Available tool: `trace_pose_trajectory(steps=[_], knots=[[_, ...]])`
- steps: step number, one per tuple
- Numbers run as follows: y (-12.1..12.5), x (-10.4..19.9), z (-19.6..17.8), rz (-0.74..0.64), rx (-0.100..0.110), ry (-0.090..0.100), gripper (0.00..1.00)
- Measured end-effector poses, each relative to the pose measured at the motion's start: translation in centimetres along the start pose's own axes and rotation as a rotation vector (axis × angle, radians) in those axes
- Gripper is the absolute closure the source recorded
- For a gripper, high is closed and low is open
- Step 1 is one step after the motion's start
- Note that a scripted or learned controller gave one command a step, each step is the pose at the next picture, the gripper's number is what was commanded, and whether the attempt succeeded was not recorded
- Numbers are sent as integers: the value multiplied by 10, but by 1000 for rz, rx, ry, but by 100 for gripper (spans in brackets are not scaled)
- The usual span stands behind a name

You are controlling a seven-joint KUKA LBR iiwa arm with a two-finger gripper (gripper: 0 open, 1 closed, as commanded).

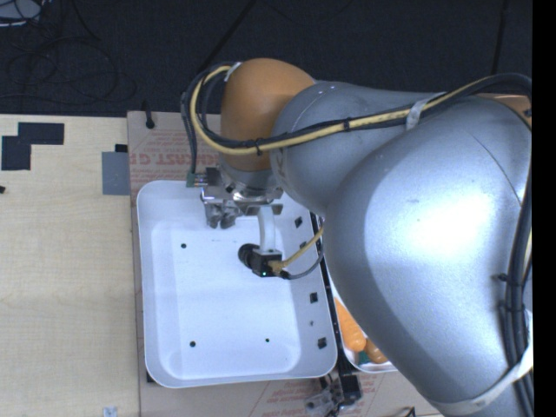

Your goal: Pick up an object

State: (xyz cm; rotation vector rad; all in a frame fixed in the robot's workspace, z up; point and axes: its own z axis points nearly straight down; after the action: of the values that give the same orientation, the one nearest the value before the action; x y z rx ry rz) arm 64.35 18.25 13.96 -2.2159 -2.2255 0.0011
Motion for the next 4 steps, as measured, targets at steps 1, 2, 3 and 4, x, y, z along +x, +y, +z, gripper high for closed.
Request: trace_pose_trajectory(steps=[1,2,3,4], knots=[[-34,55,-96,-3,-7,4,100],[-12,62,-147,0,-5,1,100],[1,62,-227,-2,-7,2,100],[-26,33,-28,6,20,-8,100]])
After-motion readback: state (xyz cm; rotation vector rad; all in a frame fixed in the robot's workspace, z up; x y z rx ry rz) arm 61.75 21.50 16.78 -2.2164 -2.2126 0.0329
